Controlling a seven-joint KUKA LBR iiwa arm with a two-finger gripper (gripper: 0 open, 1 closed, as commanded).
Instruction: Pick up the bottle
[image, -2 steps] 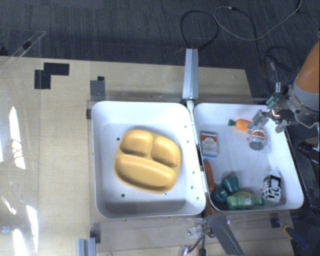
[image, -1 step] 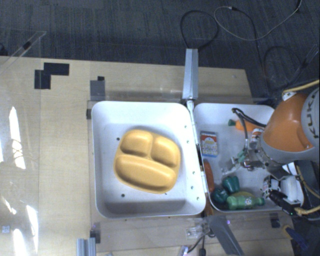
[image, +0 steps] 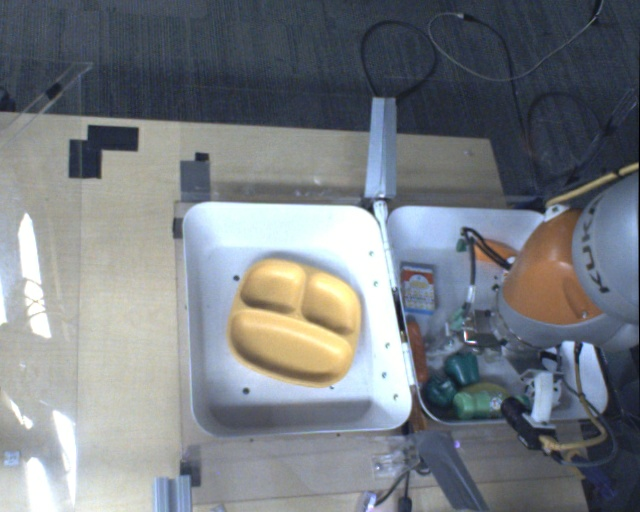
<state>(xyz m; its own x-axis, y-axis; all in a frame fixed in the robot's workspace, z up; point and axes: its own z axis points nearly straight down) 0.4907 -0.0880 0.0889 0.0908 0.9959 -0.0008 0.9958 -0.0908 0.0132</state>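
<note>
A green bottle (image: 478, 402) lies on its side in the near corner of the right bin (image: 440, 232). Two more dark green items (image: 461, 368) (image: 438, 390) sit close beside it. The arm, with its orange band (image: 548, 282), reaches over the right bin. My gripper (image: 468, 328) hangs low just above the green items, a little beyond the bottle. The wrist hides much of what lies under it.
The left bin (image: 205, 330) holds a yellow three-part tray (image: 295, 320). The right bin also holds a small red-and-white packet (image: 417, 287) and an orange-red stick (image: 416, 347) along its left wall. Cables (image: 480, 250) trail off the wrist.
</note>
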